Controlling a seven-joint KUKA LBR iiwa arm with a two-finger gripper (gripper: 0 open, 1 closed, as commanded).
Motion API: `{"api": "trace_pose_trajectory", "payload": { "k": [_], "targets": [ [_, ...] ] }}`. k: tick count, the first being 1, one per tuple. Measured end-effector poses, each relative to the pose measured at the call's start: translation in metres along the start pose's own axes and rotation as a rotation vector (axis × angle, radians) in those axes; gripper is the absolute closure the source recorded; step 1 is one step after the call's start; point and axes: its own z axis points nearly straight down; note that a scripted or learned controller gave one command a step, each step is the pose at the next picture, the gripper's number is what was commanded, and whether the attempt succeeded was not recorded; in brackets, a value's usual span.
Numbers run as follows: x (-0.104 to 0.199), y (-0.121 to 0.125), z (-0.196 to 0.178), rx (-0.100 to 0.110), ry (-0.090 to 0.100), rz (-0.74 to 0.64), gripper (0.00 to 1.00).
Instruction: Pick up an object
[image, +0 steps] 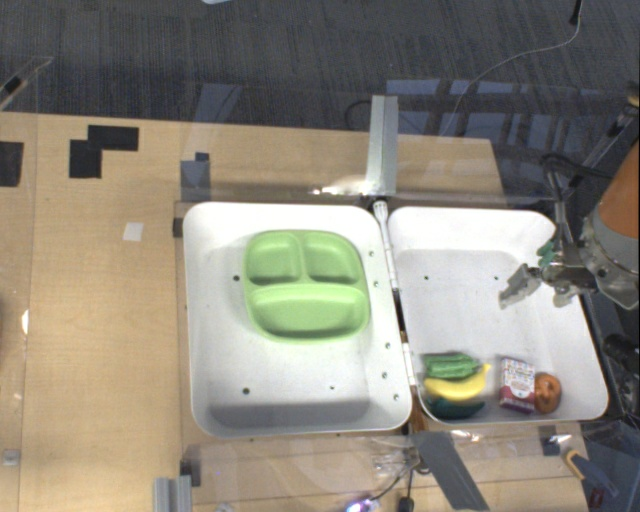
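Observation:
In the right bin (470, 240), several small objects lie along the near edge: a yellow banana (458, 386), a green vegetable (451, 365) just behind it, a purple-and-white packet (516, 384) and a red-brown apple (546, 392). My gripper (541, 287) hangs over the right side of this bin, behind the packet and apple and apart from them. Its two grey fingers (517, 286) stand open with nothing between them.
A green divided plate (303, 283) lies in the middle of the left bin (215, 300). A raised rim (392, 300) separates the two bins. A metal post (383, 140) stands behind them. The arm's body enters at the right edge.

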Motion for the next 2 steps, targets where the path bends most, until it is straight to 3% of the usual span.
{"api": "trace_pose_trajectory", "payload": {
  "k": [1,2],
  "targets": [
    [0.002,-0.023,-0.016,-0.001,0.000,-0.152,0.00],
    [-0.011,-0.029,0.076,0.002,0.000,-0.092,0.00]
  ]
}}
